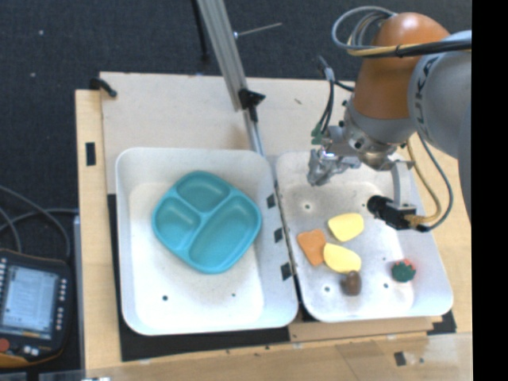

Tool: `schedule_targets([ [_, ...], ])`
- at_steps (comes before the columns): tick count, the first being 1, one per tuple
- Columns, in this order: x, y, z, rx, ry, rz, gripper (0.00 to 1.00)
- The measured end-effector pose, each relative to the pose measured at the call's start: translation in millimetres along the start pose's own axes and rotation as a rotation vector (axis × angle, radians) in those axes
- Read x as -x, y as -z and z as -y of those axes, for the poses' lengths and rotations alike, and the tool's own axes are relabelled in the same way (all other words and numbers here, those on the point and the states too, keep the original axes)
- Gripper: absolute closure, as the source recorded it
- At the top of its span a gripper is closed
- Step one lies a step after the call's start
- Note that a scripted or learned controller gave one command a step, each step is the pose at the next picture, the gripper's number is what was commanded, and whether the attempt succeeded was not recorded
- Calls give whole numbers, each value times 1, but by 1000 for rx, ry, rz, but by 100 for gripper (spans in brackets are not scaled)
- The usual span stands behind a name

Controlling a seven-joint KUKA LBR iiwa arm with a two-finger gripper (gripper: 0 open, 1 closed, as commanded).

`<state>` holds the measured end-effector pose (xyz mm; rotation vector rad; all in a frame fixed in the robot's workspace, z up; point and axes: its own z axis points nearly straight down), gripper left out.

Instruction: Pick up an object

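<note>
Arm: reaching in from the right, orange band above the wrist, the gripper (320,170) hanging over the upper-left part of the right bin (429,292).
Fingers: small and dark against the bin floor; I cannot tell how far apart they stand, and nothing shows between them.
Candidates: a cluster lower in the same bin — two yellow pieces (346,227) and (341,256), an orange piece (313,247) touching the lower yellow one, a brown lump (351,282) just below, and a green-and-red item (404,271) off to the right.
Key relation: the cluster lies toward the near edge of the bin from the fingers and slightly right; the upper yellow piece is nearest.
Long axis: the upper yellow piece runs roughly left to right, tilted slightly.
Next move, as I judge it: shift toward the near edge, then descend across the short width.
Left bin (143,308): holds a teal divided tray (208,221), well apart from the fingers.
Surface (175,109): pale board under both bins.
</note>
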<state>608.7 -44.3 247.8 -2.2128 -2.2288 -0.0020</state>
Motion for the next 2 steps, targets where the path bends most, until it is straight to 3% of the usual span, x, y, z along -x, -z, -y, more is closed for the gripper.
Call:
schedule_targets([
  [1, -55, -2, -13, 1, 0, 0, 100],
  [2, -99, -3, -7, -1, -1, 1, 100],
])
